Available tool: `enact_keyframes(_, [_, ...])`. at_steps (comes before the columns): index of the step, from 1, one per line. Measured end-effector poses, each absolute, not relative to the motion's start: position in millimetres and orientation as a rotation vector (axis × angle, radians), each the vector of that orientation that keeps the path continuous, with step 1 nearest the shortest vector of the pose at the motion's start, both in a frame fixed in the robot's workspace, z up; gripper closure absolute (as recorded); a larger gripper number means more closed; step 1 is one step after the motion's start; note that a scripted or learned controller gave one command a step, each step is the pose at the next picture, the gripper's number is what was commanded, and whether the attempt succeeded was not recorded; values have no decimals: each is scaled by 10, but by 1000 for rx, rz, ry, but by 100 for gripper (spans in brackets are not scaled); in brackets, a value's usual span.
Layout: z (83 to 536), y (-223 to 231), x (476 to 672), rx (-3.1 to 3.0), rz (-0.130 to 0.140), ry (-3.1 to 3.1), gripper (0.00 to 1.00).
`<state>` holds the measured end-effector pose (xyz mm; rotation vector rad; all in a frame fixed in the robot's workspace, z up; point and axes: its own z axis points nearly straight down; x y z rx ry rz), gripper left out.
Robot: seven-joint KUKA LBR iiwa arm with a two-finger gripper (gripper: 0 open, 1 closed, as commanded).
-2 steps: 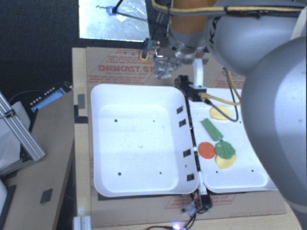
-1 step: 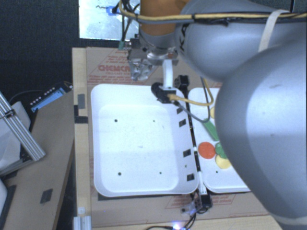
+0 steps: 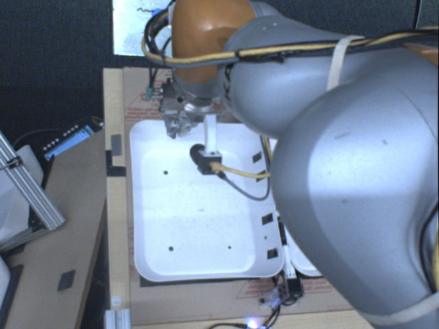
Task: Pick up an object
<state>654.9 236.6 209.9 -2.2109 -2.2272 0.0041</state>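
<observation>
The bench [image 3: 116, 204] bears two white bins [image 3: 158, 252] side by side.

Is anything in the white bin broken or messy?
Nothing looks broken or spilled. The left white bin sits flat with just small dark dots on its floor. The gripper hangs over its far edge, and a yellow cable loops from the arm across the bin.

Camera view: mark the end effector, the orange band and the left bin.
end effector [image 3: 180, 123]: camera view, its lower tip over the bin's far edge.
orange band [image 3: 206, 29]: camera view, middle of the dome.
left bin [image 3: 199, 225]: camera view, bare white floor.
</observation>
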Motion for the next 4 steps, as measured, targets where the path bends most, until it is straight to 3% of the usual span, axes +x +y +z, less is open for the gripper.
enact_keyframes(1, [1499, 2344, 5703, -2214, 17, -2218, 100])
enact_keyframes(2, [2400, 1235, 5740, -2236, -6, -2216, 100])
enact_keyframes(3, [1884, 2041, 6431, -2211, -6, -2232, 100])
enact_keyframes(4, [3033, 2129, 6703, -2220, -19, -2232, 100])
